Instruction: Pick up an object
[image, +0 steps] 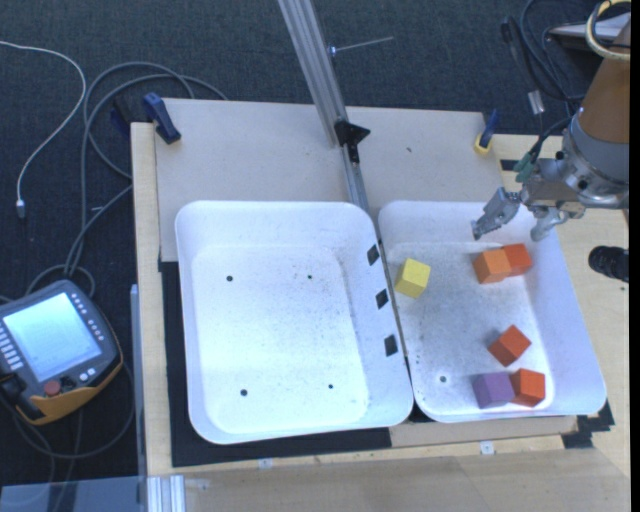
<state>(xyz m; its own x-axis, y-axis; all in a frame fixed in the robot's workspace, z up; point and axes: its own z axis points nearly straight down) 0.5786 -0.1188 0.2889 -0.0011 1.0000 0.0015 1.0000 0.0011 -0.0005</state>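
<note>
Dark carpet (60, 150) is lying under everything, with grey cables looping across it at ten o'clock. On it a pale wooden bench (250, 150) is taking up most of the view, its lower edge cut off by the frame. Two white bins are sitting on it side by side: the left bin (200, 250) toward eight o'clock, speckled with dark dust, and the right bin (585, 340) toward four o'clock. A metal rail (318, 75) is slanting down from twelve o'clock and ending between them.

At two o'clock the arm (605, 120) is reaching in, most of it cut off by the right edge. Its gripper (520, 218) is hanging over the right bin's top rim, fingers spread apart and grasping nothing.

Just below the gripper, at three o'clock, an orange block (501, 263) is lying apart from the fingertips. A yellow cube (412, 277) is resting near the bin's left wall. Toward five o'clock a red-orange cube (510, 344) is sitting alone, and below it a purple cube (491, 389) is touching another orange cube (529, 386).

At eight o'clock a teach pendant (55, 345) is lying on the carpet, its screen too washed out to read. Blue clamps (160, 115) are gripping the bench's far corners.
</note>
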